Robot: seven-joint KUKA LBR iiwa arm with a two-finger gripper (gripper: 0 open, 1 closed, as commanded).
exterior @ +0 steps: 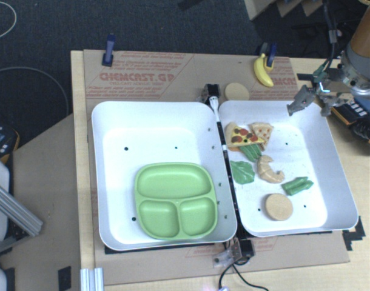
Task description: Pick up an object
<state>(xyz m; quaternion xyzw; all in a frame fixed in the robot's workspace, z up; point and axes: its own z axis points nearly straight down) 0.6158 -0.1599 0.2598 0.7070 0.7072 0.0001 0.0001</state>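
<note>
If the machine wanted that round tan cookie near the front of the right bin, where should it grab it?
Probably from straight above, pinching across opposite edges of the round cookie. It lies flat and apart from the croissant piece and the green leaf, so its rim looks free all round. The end effector sits at the right bin's far edge.

Pale green tray (175, 199), white bins (106, 162), yellow banana (263, 71), tan biscuit (278, 207)

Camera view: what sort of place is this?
Probably a robot lab bench: two shallow white bins on a cardboard sheet, toy food like a pizza slice, a grey gripper above.
</note>
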